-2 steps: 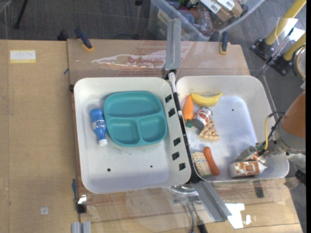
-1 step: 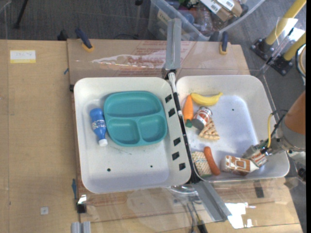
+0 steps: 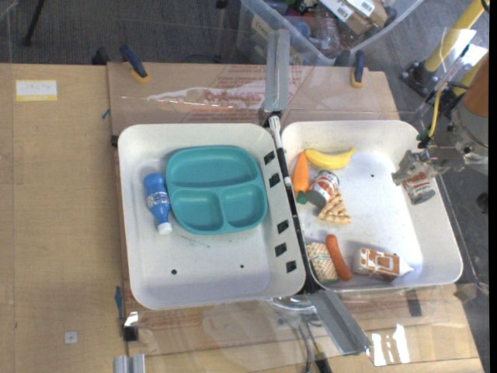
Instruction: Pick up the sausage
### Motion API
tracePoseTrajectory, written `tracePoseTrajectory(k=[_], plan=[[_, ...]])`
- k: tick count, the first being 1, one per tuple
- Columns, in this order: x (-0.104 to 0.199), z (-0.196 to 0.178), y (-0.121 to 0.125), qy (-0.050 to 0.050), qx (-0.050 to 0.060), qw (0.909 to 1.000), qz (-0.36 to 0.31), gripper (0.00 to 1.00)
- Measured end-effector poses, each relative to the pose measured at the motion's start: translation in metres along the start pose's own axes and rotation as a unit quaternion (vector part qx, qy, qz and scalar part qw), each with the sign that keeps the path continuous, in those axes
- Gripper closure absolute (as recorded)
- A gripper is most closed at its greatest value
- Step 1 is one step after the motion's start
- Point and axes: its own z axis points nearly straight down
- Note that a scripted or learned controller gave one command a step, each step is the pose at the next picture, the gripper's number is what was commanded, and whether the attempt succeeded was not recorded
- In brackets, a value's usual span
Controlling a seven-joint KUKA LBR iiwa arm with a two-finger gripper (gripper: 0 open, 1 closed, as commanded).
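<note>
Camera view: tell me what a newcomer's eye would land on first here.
The big teal divided tray in the left bin stands out most, with a blue bottle lying beside it. The right bin holds a cluster of toy food: a yellow banana at the top, and the red sausage near the front edge. The claw hangs at that bin's right rim, apart from the sausage.

Bright, even overhead light, soft shadows, mild glare on white bins [image 3: 202,286].

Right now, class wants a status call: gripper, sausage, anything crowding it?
Gripper over right bin's far right side. Sausage lying near bin's front, not gripped. Waffle touching its left, small carton close right.
</note>
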Motion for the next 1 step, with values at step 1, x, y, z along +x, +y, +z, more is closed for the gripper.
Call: tracePoseTrajectory(k=[1], plan=[[0.1082, 0.0072, -0.0023, 0.001, 0.001, 0.9972, -0.074, 1.0]])
